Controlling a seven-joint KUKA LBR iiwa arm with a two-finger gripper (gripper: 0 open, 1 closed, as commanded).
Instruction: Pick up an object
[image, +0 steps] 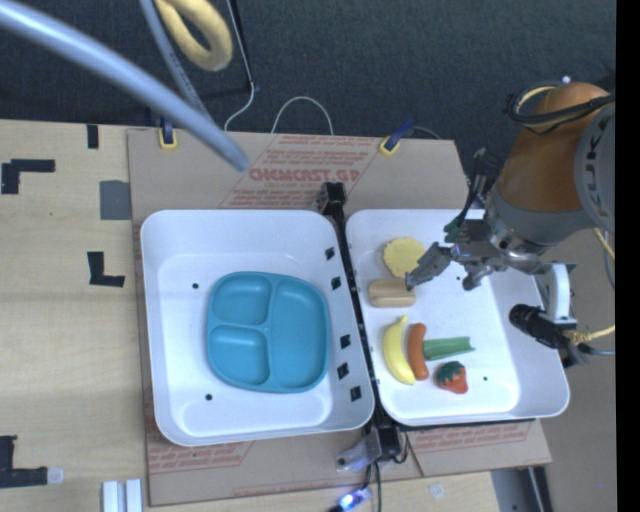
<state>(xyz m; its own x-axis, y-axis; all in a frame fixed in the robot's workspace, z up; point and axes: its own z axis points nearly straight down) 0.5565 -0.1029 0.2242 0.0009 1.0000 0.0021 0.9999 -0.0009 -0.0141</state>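
We see the claw (447, 262) open and empty (right bin), tan wooden cylinder (391, 293) just to its left, long axis left-right.

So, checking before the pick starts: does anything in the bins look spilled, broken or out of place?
Nothing stands out. The blue divided plate lies flat in the left bin; the toy foods sit loose but intact in the right bin, with the gripper above them.

Cut off at the right edge: arm (560, 150). Cut off at the top: yellow loop (200, 30).
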